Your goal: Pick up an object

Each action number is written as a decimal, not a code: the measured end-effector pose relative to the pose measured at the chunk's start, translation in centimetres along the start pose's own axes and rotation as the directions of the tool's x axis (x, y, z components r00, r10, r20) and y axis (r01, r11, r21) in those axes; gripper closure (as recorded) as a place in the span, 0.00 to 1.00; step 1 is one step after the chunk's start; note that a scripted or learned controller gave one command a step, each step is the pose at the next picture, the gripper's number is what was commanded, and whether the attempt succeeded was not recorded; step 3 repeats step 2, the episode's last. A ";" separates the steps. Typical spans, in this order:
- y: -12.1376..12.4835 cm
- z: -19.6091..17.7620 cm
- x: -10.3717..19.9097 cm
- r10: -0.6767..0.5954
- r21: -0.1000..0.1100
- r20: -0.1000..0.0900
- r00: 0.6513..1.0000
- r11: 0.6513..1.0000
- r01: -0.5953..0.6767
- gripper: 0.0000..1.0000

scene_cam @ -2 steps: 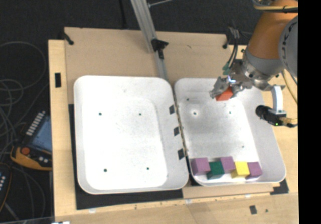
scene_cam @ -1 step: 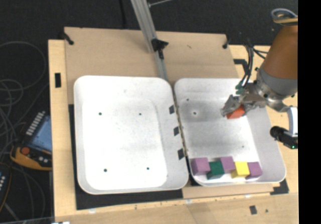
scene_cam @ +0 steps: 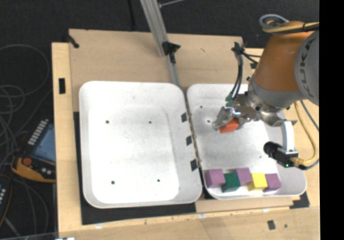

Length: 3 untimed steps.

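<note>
My gripper [scene_cam: 229,121] hangs over the upper middle of the right bin [scene_cam: 215,147], reaching in from the right below the arm's orange band. A small orange block [scene_cam: 231,126] sits between its grey fingers [scene_cam: 221,122], and the gripper is shut on it. Along the right bin's front wall lies a row of blocks: a purple block [scene_cam: 215,177], a green block [scene_cam: 231,181], a second purple block [scene_cam: 243,174], a yellow block [scene_cam: 259,181] and a third purple block [scene_cam: 273,181].
The left bin [scene_cam: 134,142] lies beside the right one, a narrow seam with black clips between them. A slanted metal pole [scene_cam: 156,18] rises from the back of the bench. Cables and a handheld pendant [scene_cam: 37,150] lie off the bench at left.
</note>
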State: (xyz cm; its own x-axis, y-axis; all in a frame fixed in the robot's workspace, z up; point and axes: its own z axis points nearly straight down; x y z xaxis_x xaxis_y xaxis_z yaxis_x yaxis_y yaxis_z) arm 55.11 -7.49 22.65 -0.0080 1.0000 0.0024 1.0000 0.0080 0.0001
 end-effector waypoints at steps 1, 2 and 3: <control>1.2 -6.9 -0.7 0.005 -0.008 0.004 1.000 1.000 -0.005 1.00; 4.3 -1.8 9.7 -0.001 0.004 0.000 1.000 1.000 0.001 1.00; 4.3 -1.8 9.7 -0.001 0.004 0.000 1.000 1.000 0.001 1.00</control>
